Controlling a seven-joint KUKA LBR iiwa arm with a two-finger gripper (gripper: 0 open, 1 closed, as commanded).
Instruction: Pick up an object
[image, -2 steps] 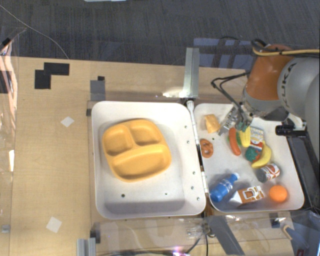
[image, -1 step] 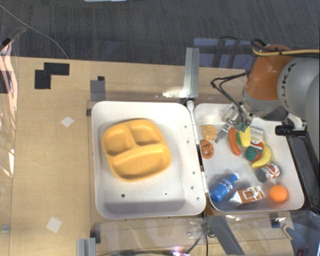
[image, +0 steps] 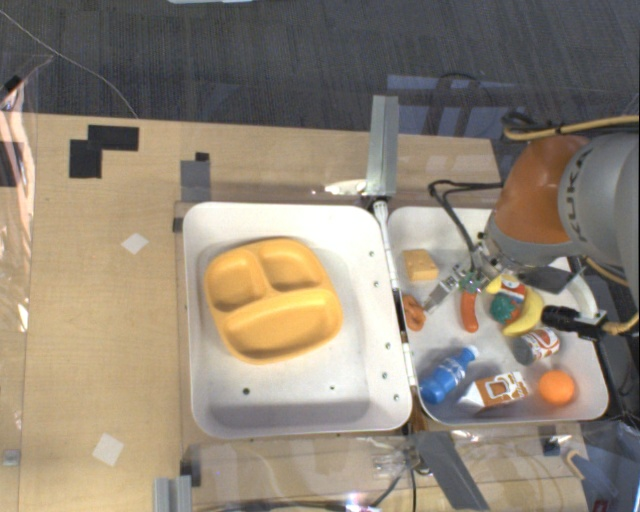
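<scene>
Camera view has the grey arm with its orange band reaching over the right white bin (image: 597, 398), and the two-finger gripper (image: 462, 281) hangs low near that bin's middle with its fingers spread, nothing between them. Just beside the fingertips lies a small orange carrot-like toy (image: 468, 310), the likeliest target. It looks light, hard and smooth, so I'd pinch across its narrow middle. A yellow plastic banana (image: 524, 314) sits towards the right edge, a tan block (image: 421, 265) by the far-left corner, a blue plastic bottle (image: 446, 373) near the front-left corner, an orange ball (image: 556, 388) front-right. In the left white bin (image: 206, 400) rests a yellow divided plate (image: 272, 298).
</scene>
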